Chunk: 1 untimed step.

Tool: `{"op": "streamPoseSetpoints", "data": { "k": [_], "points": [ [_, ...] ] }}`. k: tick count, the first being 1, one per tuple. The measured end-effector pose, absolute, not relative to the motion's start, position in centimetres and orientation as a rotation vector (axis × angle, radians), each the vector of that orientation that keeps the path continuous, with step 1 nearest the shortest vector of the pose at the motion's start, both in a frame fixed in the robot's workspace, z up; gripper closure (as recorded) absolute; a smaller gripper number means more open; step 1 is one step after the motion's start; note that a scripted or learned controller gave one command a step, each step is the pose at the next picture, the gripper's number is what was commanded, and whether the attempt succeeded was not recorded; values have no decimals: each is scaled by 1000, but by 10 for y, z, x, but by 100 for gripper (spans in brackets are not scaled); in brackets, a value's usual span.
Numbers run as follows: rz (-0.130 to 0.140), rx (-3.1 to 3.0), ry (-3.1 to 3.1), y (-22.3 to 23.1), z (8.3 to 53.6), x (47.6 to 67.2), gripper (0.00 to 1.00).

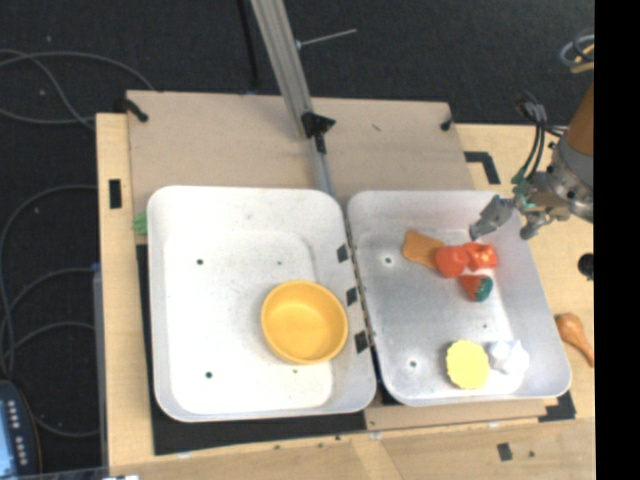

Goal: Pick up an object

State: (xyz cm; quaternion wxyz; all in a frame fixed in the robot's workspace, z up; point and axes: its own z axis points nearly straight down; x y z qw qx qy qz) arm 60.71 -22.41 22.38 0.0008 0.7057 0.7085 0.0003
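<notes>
On the table (240,138) sit two white bins side by side. In the left bin (200,228) a yellow bowl (304,321) stands upright, toward the corner nearest the right bin. A grey metal rail (285,58) slants down from the top and ends just above the gap between the bins.

The right bin (400,228) holds the small things. An orange piece (421,247) lies up and to the right of the bowl, touching a red toy (466,259) on its right. Just below the red toy lies a small piece, red and green (479,288). A flat yellow disc (467,365) lies level with the bowl's lower rim, near the bin's front edge, with a clump of white stuff (508,355) touching its right side.

The hand (509,218) hangs over the bin's far right corner, just above and to the right of the red toy. Its two fingers are spread apart, one grey finger (489,217) pointing down toward the red toy, and nothing sits between them. Whether that fingertip touches the toy I cannot tell.

Beyond the bin, an orange object (573,334) lies on the table's right edge.
</notes>
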Motion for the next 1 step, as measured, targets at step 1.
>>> {"op": "streamPoseSetpoints", "data": {
  "k": [1],
  "points": [
    [-1, 2215, 2225, -224, 224, 607, 0]
  ]
}}
